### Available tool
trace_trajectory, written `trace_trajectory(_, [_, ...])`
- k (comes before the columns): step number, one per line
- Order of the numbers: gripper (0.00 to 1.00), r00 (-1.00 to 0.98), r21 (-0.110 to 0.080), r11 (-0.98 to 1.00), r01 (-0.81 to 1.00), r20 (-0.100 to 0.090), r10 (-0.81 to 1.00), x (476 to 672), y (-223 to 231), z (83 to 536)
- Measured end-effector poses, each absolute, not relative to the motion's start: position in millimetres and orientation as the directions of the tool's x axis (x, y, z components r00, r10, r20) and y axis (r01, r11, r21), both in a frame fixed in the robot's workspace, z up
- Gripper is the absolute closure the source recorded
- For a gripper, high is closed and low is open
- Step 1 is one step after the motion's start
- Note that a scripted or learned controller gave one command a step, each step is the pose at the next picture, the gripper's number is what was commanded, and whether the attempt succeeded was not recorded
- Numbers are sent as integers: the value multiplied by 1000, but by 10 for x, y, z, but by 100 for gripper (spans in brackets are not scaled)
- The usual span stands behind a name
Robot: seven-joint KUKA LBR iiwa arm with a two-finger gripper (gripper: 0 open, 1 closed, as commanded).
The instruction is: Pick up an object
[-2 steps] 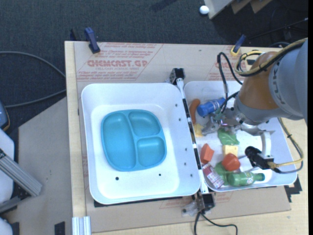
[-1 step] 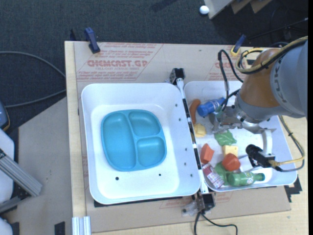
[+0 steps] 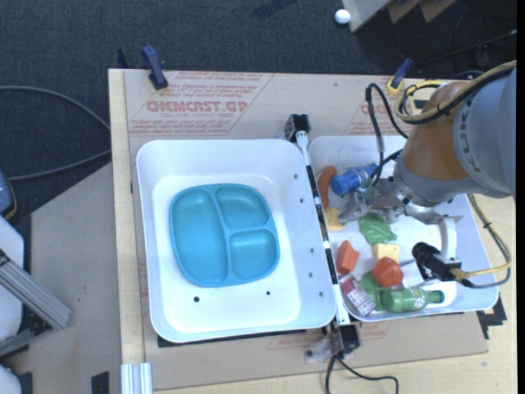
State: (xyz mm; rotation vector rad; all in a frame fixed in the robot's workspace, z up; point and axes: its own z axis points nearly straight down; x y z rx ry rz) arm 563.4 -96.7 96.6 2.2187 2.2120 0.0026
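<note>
Two shallow white bins sit side by side on the tabletop [image 3: 205, 105]; the claw [image 3: 361, 208] hangs low in the right bin [image 3: 484, 236], at the end of the grey arm [image 3: 472, 138] with its orange band [image 3: 435, 142]; whether it is spread or pressed together I cannot tell. Just above the claw lies a blue object [image 3: 351, 180], with an orange piece [image 3: 327, 184] beside it; just below-right of the claw is a green piece [image 3: 377, 228]; further below lie a yellow block [image 3: 387, 253], red pieces [image 3: 389, 272], an orange wedge [image 3: 348, 257] and a green bottle [image 3: 410, 300]. Well to the claw's left, the left bin [image 3: 164, 171] holds a blue divided plate [image 3: 223, 234].
</note>
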Motion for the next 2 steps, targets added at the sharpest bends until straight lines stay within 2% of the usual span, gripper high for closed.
trace_trajectory(1, [0, 1, 0, -1, 1000, 0, 1000, 5443, -976, 847])
trace_trajectory(2, [0, -1, 1, 1, 1000, -1, 1000, 5847, -1151, 847])
